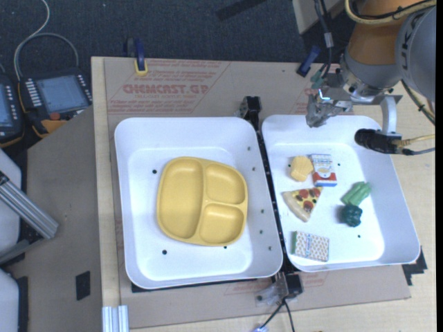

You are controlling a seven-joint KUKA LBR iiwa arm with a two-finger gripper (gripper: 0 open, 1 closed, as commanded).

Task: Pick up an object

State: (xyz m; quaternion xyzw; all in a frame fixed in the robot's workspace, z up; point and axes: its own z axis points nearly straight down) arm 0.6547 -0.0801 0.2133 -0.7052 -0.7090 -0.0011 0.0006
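The right bin point(387, 244) holds a yellow cheese-like piece point(300, 167), a small red and white carton point(323, 170), a pizza slice toy point(304, 202), a green broccoli toy point(353, 203) and a patterned flat packet point(311, 245). My gripper point(317, 113) hangs over the bin's far left corner, above and behind the cheese piece and the carton. Nothing shows between its fingers. The fingers are small and dark from this angle.
The left bin point(131, 185) bears a yellow three-compartment plate point(201, 200). A black clamp point(250, 106) sits at the far end of the gap between the bins. A black cylinder on a bracket point(374, 140) stands over the right bin's far right side.
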